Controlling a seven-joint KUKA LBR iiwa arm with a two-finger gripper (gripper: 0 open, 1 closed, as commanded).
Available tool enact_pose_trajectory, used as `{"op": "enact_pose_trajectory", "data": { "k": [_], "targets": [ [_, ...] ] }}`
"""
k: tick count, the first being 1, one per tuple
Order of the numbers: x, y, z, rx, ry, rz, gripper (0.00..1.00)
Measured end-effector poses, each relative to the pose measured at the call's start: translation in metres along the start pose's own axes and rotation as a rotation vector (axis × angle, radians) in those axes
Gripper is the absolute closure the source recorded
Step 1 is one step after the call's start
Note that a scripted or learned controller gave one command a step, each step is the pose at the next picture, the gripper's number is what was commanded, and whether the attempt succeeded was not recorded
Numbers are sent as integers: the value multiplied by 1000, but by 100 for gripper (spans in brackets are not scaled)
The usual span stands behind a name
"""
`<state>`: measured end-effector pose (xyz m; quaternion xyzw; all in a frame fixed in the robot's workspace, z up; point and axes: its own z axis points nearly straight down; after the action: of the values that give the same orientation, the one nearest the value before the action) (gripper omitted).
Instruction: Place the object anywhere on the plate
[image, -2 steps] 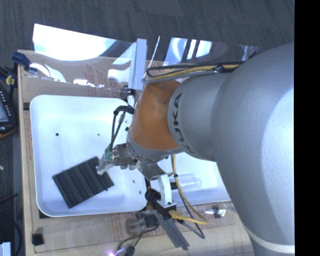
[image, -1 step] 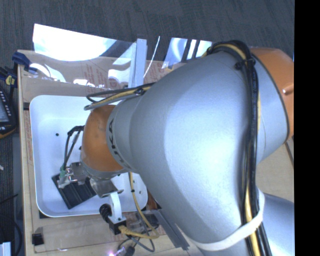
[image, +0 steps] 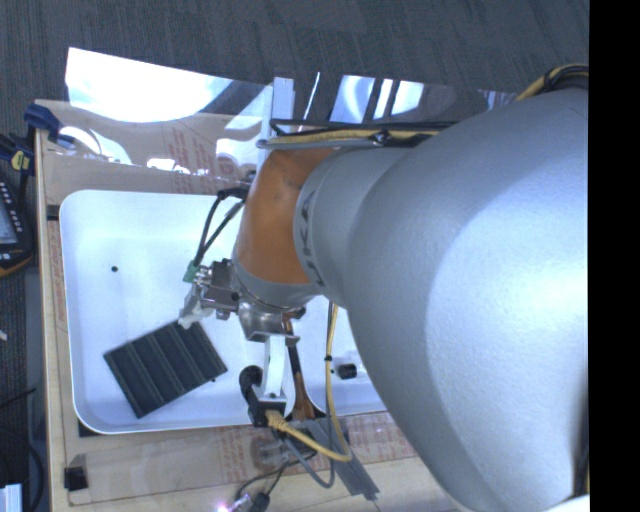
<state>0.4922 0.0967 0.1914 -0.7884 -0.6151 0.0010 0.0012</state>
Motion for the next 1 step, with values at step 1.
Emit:
{"op": "enact_pose_trajectory", "data": {
  "k": [1],
  "targets": [
    [84, -1, 29, 4, -1, -69, 100]
  ]
}}
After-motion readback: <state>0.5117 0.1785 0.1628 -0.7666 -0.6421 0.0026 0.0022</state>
